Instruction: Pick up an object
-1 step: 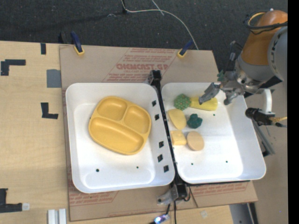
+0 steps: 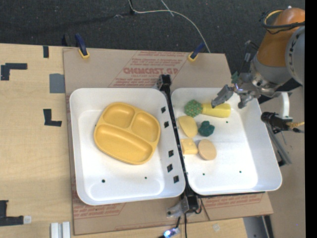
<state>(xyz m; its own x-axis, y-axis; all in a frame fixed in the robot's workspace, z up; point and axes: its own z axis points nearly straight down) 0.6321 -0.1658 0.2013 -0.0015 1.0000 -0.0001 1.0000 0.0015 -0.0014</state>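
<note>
Toys point(image 2: 198, 128) crowd right bin's point(image 2: 247, 177) left side; rest free. Tray point(image 2: 128, 132) fills left bin point(image 2: 84, 182).

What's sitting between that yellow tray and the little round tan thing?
In the camera view, the black divider between the bins and a small pale yellow piece lie between the yellow tray and tan disc.

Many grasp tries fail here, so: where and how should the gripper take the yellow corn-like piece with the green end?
Probably the corn piece across its yellow shaft, from above: it lies flat, long axis left-right, with bare bin floor beside it. Avoid the knobbly green end near the other toys.
</note>
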